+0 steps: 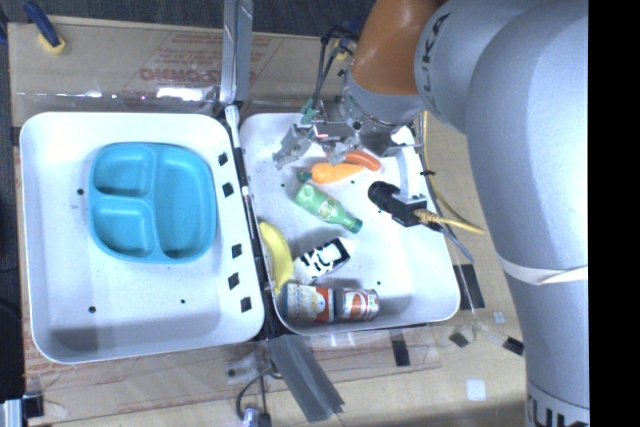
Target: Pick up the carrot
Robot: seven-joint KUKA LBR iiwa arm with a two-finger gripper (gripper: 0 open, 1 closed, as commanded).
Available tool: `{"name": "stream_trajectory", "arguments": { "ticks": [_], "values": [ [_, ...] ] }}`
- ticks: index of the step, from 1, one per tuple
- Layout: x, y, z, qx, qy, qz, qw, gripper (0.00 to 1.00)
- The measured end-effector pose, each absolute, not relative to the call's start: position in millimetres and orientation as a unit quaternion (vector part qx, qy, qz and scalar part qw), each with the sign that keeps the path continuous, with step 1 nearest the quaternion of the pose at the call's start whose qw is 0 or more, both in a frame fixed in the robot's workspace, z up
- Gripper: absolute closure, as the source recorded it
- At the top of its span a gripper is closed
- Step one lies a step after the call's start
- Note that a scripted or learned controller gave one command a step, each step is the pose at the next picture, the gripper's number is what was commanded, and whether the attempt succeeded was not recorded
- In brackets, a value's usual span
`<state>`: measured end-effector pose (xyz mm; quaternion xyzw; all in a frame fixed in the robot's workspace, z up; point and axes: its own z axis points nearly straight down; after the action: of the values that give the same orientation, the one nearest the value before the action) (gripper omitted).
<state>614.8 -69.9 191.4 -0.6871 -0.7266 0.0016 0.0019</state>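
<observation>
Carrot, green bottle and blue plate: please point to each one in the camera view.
carrot (338,172), camera view, middle of its orange body.
green bottle (322,203), camera view, middle of its body.
blue plate (154,201), camera view, ridge between its compartments.

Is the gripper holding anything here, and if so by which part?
It cannot be told. The gripper sits right above the carrot in the right bin, at its upper edge, but the view doesn't show the carrot between the fingers.
</observation>
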Motion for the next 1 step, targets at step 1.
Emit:
{"name": "stream_trajectory", "arguments": {
  "ticks": [1],
  "values": [
    [656.6, -125.2, 91.5, -0.657, -0.754, 0.0007, 0.000, 0.00]
  ]
}}
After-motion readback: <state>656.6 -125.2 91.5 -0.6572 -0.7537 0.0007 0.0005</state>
